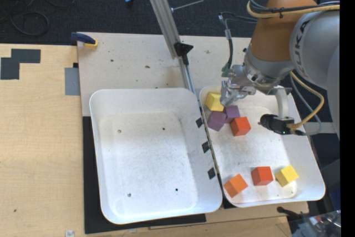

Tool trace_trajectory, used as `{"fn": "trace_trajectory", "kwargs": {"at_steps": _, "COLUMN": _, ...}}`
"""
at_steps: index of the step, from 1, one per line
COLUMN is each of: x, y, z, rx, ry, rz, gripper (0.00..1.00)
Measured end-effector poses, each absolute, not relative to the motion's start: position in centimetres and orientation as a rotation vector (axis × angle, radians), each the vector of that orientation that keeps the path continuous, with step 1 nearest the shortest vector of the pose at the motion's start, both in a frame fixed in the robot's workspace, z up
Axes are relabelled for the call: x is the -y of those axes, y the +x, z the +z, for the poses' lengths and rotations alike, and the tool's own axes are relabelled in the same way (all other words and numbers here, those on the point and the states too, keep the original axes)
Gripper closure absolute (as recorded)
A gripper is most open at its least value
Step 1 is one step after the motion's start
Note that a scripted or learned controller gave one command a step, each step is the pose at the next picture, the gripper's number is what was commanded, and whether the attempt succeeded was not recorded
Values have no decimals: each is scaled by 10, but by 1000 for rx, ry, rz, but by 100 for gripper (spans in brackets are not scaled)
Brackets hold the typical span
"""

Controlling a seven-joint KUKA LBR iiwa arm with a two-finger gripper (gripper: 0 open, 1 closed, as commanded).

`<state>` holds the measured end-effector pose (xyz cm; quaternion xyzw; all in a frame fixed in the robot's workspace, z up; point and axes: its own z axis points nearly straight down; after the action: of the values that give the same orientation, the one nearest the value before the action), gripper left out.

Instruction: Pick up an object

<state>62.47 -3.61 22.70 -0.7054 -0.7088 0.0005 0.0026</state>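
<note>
The purple cube [232, 112] lies in the right bin [310, 186], centre-right of the frame, touching another purple cube [217, 120]. The gripper [229, 98] hangs just above it; we cannot tell its state. Grasping and lifting remain, we judge.

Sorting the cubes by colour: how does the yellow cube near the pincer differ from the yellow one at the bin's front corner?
The rear yellow cube sits against a purple cube under the pincer; the front yellow cube lies beside a red cube. Both share the right bin.
</note>
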Motion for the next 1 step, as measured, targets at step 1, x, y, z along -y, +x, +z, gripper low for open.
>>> {"fn": "trace_trajectory", "kwargs": {"at_steps": 1, "x": -20, "y": 635, "z": 224, "rx": 2224, "ry": -2215, "rz": 0, "gripper": 100}}
